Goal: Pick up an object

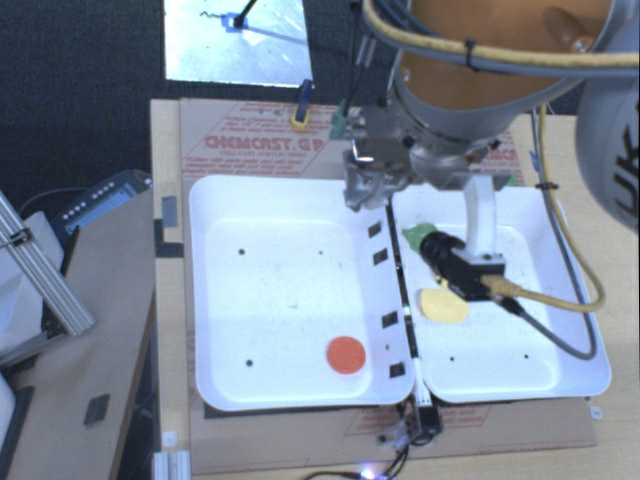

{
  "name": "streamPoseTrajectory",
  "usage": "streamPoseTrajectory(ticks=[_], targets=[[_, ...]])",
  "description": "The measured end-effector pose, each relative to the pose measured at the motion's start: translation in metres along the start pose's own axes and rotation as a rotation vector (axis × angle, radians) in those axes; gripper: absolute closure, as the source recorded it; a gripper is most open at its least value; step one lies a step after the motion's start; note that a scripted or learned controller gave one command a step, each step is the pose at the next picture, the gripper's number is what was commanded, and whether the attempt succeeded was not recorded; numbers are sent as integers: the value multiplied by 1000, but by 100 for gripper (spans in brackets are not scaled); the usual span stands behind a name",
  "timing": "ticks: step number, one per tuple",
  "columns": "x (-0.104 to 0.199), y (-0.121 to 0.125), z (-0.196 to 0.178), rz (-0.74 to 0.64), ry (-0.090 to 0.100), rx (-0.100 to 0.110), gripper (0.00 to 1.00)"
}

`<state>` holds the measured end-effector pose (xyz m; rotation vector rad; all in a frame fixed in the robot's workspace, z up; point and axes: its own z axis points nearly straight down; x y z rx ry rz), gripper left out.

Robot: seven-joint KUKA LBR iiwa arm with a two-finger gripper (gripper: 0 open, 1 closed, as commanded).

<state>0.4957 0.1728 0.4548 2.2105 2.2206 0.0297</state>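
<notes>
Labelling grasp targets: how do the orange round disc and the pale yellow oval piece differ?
The orange round disc lies in the left white bin; the pale yellow oval piece lies in the right white bin. The disc is circular, the yellow piece elongated. The disc sits alone; the yellow piece has a green thing nearby. Both lie flat.

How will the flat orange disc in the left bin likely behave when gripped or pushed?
The flat orange round disc lies flush on the left white bin, so it probably offers little edge to grip. It looks thin and small, likely light; pushed, it should slide rather than roll.
</notes>
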Motion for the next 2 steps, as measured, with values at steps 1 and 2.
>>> streamPoseTrajectory(ticks=[1, 2], targets=[[47, -13, 130, -3, -10, 27, 100], [63, -8, -27, -2, 2, 1, 100]])
